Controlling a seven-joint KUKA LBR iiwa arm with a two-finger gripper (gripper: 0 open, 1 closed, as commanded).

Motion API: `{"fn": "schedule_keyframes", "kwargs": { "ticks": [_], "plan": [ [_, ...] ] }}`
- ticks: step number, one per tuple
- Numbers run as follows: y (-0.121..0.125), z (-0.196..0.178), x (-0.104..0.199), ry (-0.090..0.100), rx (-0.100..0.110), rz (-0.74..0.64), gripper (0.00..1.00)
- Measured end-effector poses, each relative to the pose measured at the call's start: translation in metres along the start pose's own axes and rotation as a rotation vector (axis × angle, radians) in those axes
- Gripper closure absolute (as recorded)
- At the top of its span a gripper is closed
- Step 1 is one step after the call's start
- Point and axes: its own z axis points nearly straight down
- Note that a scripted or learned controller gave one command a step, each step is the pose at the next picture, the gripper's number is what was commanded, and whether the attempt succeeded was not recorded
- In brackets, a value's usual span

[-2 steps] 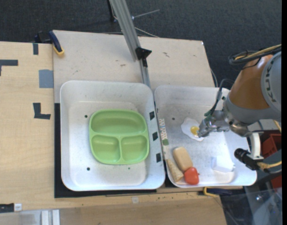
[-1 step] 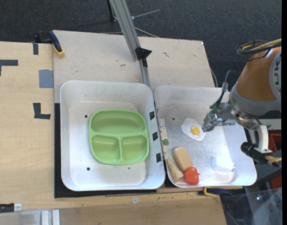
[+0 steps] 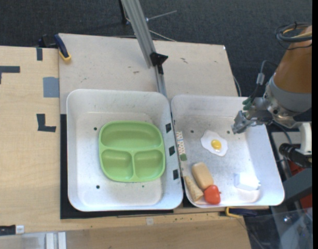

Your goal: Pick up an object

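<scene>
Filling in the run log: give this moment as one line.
gripper: above right bin, holds nothing | nearest: fried egg | bread, tomato: untouched | left bin: green plate

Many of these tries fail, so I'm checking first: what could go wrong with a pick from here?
The fried egg lies flat on the right bin floor, so fingers may slide over it. The bread and tomato touch near the front wall, so a grab might nudge both. The gripper sits near the bin's right rim and could clip it.
</scene>
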Motion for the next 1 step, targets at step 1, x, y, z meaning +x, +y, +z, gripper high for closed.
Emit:
{"fn": "schedule_keyframes", "kwargs": {
  "ticks": [1],
  "plan": [
    [0.0031,-0.0024,0.0477,0.003,0.006,-0.004,1.0]
  ]
}}
